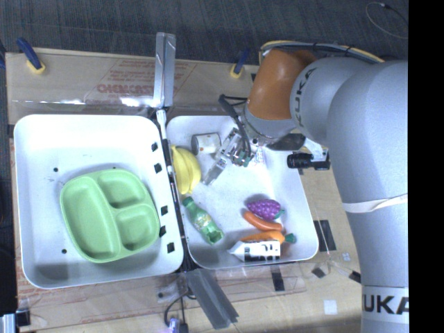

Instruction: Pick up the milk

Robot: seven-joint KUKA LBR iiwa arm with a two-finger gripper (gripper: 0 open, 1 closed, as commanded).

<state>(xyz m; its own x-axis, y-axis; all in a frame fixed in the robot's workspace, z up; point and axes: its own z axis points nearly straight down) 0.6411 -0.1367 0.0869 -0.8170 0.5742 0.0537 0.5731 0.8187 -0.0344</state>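
Milk (262, 250): a small white carton with a dark label, seen lying on its side at the near edge of the right bin (300, 207). Counted there: one banana (184, 169), one bottle (202, 220), one grape bunch (264, 208), possibly two carrots (262, 222). The hand (232, 152) is held above the bin; its grip cannot be told.
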